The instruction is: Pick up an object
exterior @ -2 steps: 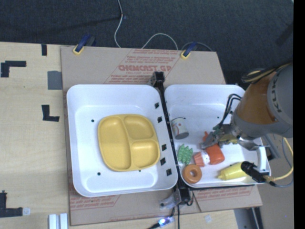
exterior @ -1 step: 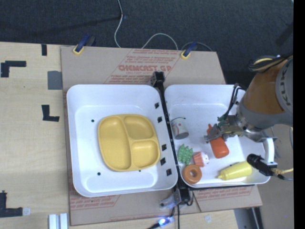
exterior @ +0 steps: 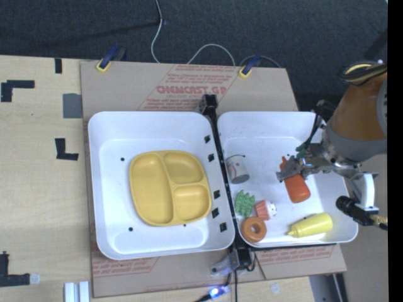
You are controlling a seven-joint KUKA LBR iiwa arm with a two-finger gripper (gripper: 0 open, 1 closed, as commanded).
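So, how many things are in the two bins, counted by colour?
Yellow: 2, divided plate, bottle
Orange: 2, ring, carrot-like piece
Green: 1, toy
Grey: 1, cylinder
White and red: 1, small piece
Total: 7

The right bin [exterior: 252,123] holds the loose pieces. An orange carrot-like piece [exterior: 298,188] lies tilted toward its right side, its upper end right at the tool [exterior: 295,167]. Below it a yellow squeeze bottle [exterior: 311,225] lies on its side near the front wall. An orange ring [exterior: 255,229] lies flat in the front left corner, touching a small white and red piece [exterior: 266,210] and just beside a green leafy piece [exterior: 245,201]. A grey cylinder [exterior: 237,169] lies near the left wall.
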